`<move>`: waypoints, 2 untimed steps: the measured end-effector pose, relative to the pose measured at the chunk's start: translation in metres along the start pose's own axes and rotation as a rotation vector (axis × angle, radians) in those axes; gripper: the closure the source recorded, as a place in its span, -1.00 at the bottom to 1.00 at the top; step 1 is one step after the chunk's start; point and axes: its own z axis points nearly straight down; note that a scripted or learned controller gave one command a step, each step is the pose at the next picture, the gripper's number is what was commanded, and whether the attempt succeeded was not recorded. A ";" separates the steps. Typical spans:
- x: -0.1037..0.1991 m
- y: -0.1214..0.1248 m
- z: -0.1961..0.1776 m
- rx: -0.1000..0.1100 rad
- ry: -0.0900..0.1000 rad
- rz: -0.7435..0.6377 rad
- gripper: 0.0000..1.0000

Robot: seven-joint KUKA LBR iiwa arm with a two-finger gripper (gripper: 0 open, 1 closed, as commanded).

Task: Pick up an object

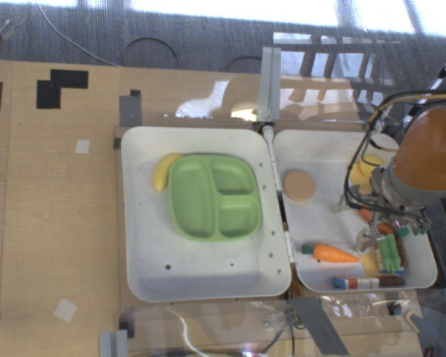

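Tool point(377, 233) hung low in the right bin point(320, 151), grip state unclear — carrot point(334, 254) lay just left of it, long axis left-right.

You cannot see most of the banana point(162, 172): the green divided plate point(214, 197) lies over it near the left edge of the left bin point(145, 274). In the right bin point(320, 277), the arm point(429, 155) covers the right edge and is itself cut by the picture's right side. The gripper point(377, 233) is lost among small things there, and you cannot tell its state. A yellow thing point(363, 171) and an orange piece point(366, 215) show only partly under the cables.
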 end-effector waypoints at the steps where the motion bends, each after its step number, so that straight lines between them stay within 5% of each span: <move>1: 0.035 0.015 -0.001 0.001 -0.003 0.018 -1.00; 2: 0.015 0.096 -0.002 -0.002 -0.006 0.061 -1.00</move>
